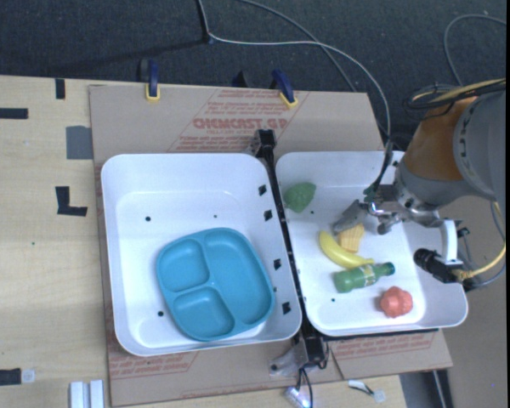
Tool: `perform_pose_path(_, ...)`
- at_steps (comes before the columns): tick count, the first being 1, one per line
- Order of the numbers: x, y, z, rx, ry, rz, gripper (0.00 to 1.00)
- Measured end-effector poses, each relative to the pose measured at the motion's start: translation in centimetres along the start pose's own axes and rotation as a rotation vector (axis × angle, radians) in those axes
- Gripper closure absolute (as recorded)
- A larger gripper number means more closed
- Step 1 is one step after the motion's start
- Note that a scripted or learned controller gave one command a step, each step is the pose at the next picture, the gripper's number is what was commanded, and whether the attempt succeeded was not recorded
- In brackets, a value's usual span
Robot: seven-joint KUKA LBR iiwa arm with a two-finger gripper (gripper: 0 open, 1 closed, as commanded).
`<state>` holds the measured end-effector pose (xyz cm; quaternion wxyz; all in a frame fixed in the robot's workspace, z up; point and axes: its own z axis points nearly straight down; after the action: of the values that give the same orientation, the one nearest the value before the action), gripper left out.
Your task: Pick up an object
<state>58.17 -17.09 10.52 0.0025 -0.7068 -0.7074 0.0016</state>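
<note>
Lying banana (pixel 341 252), pointing lower-right

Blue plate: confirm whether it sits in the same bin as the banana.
No, the blue plate lies in the left bin; the banana is in the right.

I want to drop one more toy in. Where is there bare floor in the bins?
Left bin: bare strip behind the blue plate. Right bin: crowded around the banana, green bottle and hand; small bare patch between green ball and back wall.
</note>
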Motion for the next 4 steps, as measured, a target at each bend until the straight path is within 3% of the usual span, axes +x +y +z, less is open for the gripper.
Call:
perform_pose_path(1,0.0,0.1,-1.3,-0.005,-0.001,0.0,1.0)
perform_pose_path(3,1.4,0.0,-13.2,-0.01,-0.002,0.0,1.0)
perform_pose_path(4,1.5,0.0,-15.8,-0.008,-0.002,0.0,1.0)
